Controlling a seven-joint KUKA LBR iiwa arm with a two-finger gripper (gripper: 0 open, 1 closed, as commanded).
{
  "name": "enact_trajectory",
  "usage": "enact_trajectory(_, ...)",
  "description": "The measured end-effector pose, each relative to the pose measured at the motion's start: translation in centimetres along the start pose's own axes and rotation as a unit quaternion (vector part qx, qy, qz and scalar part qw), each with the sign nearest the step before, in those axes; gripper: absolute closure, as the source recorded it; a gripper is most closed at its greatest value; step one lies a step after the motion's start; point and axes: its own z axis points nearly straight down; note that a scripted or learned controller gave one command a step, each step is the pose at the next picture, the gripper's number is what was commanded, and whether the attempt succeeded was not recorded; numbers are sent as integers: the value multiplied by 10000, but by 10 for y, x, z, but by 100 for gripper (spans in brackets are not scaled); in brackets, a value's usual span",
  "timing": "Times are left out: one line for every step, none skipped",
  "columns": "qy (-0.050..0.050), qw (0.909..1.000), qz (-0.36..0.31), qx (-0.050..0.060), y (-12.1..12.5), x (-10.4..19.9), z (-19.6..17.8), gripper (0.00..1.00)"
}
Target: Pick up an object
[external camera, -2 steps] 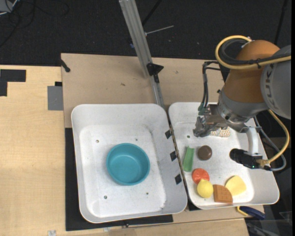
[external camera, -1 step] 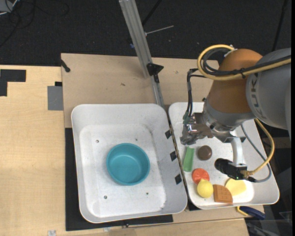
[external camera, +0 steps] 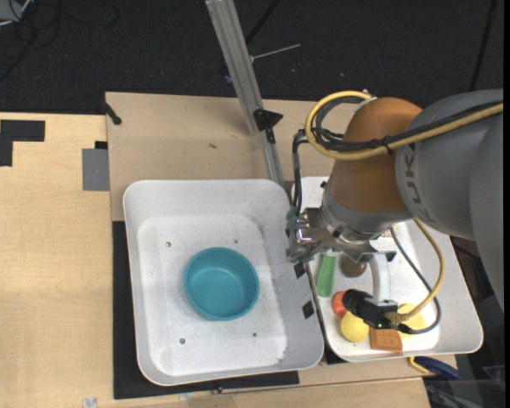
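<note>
While end effector (external camera: 350,260) hangs over right bin (external camera: 459,321), grip state unclear; green item (external camera: 325,274) beside it.

— What lies in the left bin (external camera: 149,228)?
— A teal bowl (external camera: 222,283), upright, near the middle and apart from every wall.
— And the right bin (external camera: 461,325)?
— The grey arm (external camera: 459,168) with its orange band (external camera: 370,164) covers much of it. The gripper (external camera: 344,257) hangs low over that bin's left side.
— Anything near it?
— A long green object (external camera: 325,274) just beside it. Toward the front lie a red piece (external camera: 339,302), a yellow ball (external camera: 354,329) and, against the ball, an orange-brown block (external camera: 386,340).
</note>
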Motion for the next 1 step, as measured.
enact_trajectory(0, 10000, -4, -2, -26, 53, -8, 100)
